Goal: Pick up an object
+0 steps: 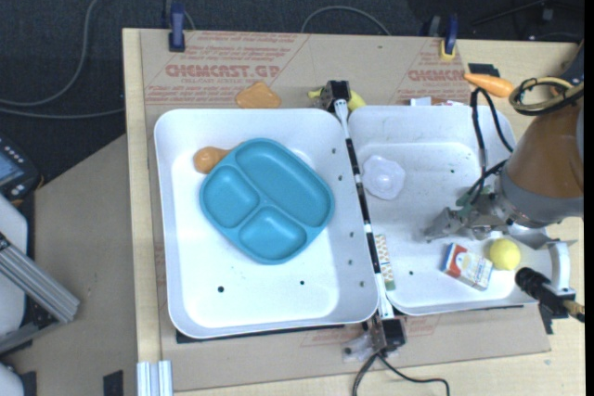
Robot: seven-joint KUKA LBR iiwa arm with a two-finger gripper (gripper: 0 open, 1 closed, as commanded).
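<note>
Here, on the desk [223,74], two shallow white bins sat side by side. The left bin [186,283] held a blue divided plate [266,199], tilted slightly, with three compartments. An orange item [208,159] lay partly under the plate's upper left edge, touching it.

The right bin [418,287] held a clear plastic cup [381,177] lying near its left wall, a yellow ball [504,253] toward the lower right, and a small red and white box [466,265] just beside the ball, to its left.

The arm [549,172] entered from the right, its orange band above the wrist. The end effector [459,223] was low in the right bin, above the box and left of the ball, between the cup and the box. Whether its fingers were open or closed could not be told, and nothing was seen between them.

Outside the bins, an orange piece [257,95] lay on the desk above the left bin. Blue clamps [175,23] gripped the desk's far edge.
</note>
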